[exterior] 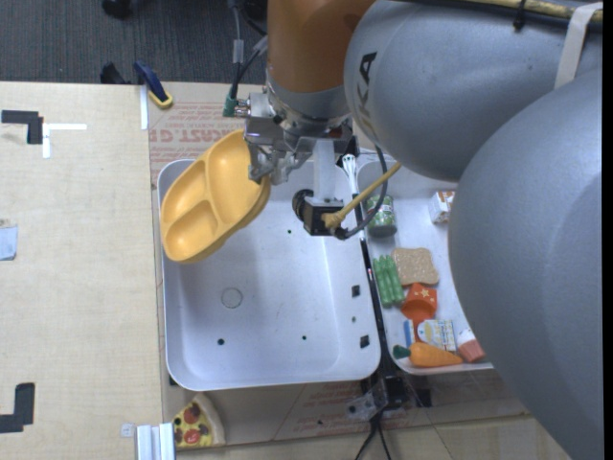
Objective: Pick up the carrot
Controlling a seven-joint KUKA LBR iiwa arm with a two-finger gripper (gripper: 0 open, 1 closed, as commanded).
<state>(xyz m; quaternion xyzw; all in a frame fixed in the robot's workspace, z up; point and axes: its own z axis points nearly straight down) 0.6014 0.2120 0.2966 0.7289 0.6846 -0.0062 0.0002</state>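
In the camera view, your carrot (433, 356) lies at the near edge of the right bin (421, 209), beside a small packet (439, 333). It looks like a light, smooth, hard toy, so grab its thick middle. Your gripper (273, 161) is clenched on the yellow divided plate (209, 199) over the left bin (278, 353).

You see a smooth, matt yellow plastic dish (213, 204), a white bin (278, 353) of slightly glossy plastic, pale wood-grain bench (77, 286), and the arm's (479, 113) satin grey shell.
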